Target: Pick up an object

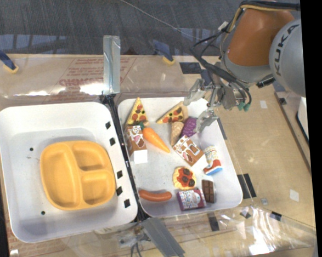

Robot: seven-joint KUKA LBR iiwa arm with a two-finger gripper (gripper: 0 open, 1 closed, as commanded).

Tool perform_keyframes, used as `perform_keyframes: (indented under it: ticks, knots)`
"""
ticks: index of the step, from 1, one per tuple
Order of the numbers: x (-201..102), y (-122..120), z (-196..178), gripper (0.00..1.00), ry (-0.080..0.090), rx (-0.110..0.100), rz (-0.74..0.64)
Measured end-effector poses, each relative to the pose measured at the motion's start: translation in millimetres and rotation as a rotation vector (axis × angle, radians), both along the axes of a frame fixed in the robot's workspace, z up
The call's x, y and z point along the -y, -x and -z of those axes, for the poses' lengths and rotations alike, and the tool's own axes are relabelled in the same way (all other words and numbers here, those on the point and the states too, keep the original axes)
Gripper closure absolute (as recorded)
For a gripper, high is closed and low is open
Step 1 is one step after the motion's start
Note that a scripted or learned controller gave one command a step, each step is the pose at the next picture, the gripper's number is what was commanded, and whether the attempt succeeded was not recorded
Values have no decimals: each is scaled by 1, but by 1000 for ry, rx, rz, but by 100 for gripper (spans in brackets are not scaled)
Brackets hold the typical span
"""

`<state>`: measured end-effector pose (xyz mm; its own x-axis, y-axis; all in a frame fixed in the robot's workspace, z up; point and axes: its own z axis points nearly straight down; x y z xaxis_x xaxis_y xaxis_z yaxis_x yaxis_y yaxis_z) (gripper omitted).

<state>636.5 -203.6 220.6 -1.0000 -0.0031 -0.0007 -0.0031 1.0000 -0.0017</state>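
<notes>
Gripper [203, 103] open, holding nothing, over far-right corner of right bin [236, 194], just beside purple grapes [189, 126]: probably light, stiff plastic, bumpy and a bit slippery, so I'd pinch across the cluster's middle.

The right bin [227, 164] holds toy food: an orange carrot [156, 140] lying slanted, two pizza slices [137, 112], a sausage [154, 195], purple grapes [190, 126].

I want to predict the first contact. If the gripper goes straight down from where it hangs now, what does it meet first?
Probably the purple grape-like toy just under the gripper, in the right white bin. Depth is unclear from this slanted view, so it could instead meet the bare bin floor beside it.
</notes>
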Motion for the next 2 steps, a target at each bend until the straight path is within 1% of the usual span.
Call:
perform_keyframes:
  ticks: [1, 2]
  knots:
    - [-9, 55, 122, 0, -1, 4, 95]
    - [-26, 58, 127, 0, -2, 1, 109]
